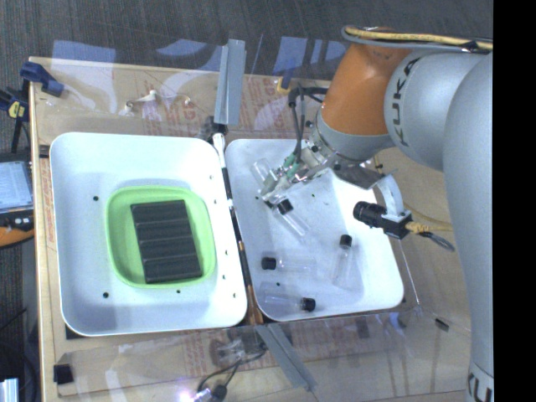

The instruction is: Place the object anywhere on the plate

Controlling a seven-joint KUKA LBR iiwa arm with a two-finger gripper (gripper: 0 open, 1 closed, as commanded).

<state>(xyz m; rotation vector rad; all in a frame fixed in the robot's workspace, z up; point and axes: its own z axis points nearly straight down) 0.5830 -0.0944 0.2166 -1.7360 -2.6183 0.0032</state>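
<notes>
A light green plate (117, 224) lies in the middle of the left bin (75, 166). A dark grey ridged rectangular block (166, 240) rests flat on it. Several clear vials with black caps lie in the right bin (377, 283): one just below the gripper (287, 211), one at the right (342, 256), one low in the middle (269, 263) and one near the front edge (289, 301). My gripper (280, 180) hangs over the upper left part of the right bin, well right of the plate. The orange-banded wrist (360, 90) hides what lies behind it.
A raised divider (232, 224) separates the two bins. A grey metal bar (228, 82) stands behind them. A black cylindrical fitting with cable (377, 218) sticks out from the arm over the right bin's right side.
</notes>
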